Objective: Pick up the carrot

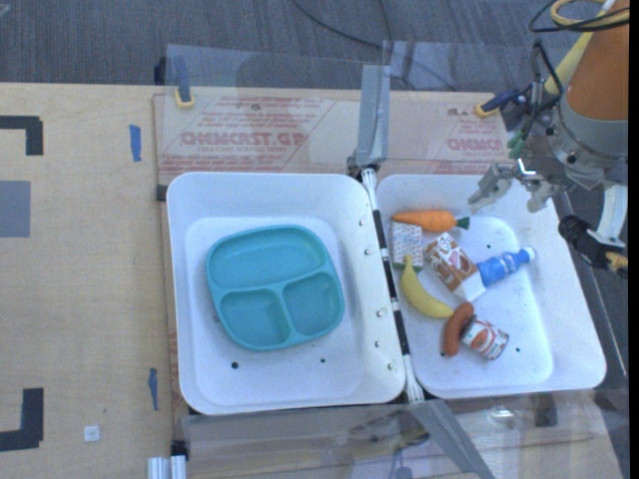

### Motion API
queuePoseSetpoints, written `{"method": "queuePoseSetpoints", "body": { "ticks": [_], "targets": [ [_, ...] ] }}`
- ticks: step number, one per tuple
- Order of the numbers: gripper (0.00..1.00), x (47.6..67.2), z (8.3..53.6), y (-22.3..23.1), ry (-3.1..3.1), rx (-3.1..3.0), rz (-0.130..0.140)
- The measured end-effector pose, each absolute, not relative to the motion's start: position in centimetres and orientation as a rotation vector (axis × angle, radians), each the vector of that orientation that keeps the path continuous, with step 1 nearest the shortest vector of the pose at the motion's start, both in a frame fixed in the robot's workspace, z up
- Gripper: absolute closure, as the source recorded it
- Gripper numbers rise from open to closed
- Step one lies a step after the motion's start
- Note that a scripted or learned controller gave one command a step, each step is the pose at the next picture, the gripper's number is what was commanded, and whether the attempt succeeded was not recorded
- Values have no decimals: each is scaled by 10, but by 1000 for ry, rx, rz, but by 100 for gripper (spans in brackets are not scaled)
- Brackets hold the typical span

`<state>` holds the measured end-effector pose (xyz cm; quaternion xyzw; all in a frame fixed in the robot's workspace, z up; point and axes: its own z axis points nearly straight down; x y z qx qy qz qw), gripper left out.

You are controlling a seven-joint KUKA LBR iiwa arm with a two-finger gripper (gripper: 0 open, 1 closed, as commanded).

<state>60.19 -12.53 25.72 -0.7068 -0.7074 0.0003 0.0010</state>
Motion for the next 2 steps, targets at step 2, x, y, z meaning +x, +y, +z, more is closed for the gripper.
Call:
{"method": "queuePoseSetpoints", "body": {
  "ticks": [2],
  "targets": [
    [0,669,95,-122,-2327,-2093,-7]
  ]
}}
